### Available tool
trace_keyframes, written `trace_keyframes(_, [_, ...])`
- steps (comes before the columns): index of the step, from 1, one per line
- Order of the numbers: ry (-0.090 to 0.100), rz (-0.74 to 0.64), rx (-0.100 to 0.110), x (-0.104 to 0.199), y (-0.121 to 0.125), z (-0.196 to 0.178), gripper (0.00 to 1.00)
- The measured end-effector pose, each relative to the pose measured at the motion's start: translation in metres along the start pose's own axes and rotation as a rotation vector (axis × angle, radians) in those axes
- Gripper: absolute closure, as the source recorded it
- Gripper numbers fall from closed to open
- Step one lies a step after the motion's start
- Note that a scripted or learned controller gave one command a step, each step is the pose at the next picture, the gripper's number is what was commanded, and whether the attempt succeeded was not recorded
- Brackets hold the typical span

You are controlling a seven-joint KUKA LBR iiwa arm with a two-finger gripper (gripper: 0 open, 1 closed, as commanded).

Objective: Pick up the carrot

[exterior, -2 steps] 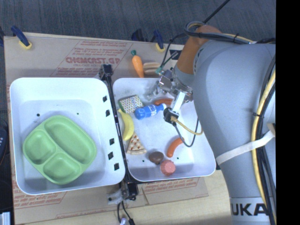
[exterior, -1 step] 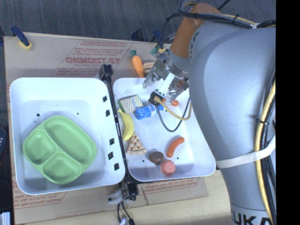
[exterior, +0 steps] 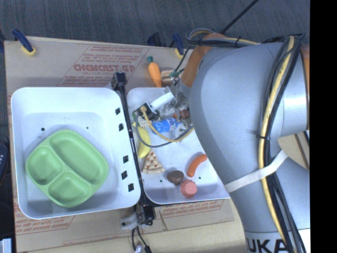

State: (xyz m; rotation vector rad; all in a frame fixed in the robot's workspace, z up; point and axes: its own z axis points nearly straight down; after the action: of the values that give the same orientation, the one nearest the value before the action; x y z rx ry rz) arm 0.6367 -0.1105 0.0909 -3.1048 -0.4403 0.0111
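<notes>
Beyond the right bin's (exterior: pixel 210 194) far rim, you see the carrot (exterior: pixel 154 73) lying on the table (exterior: pixel 79 62), outside both bins. The gripper (exterior: pixel 167 105) hangs just over that bin; its state you cannot tell.

A green 3-compartment plate (exterior: pixel 66 167) sits in the left bin (exterior: pixel 21 101). The right bin (exterior: pixel 210 188) holds a banana (exterior: pixel 143 140), pizza slice (exterior: pixel 152 163), sausage (exterior: pixel 197 164) and more.

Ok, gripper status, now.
Gripper: cannot be told. It sits low over the top of the right bin, partly hidden by the arm. The carrot lies on the bench outside the bin, apart from it.
</notes>
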Motion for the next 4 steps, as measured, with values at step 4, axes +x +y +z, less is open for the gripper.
trace_keyframes(4, [-0.001, 0.076, -0.002, -0.074, -0.106, -0.138, 1.00])
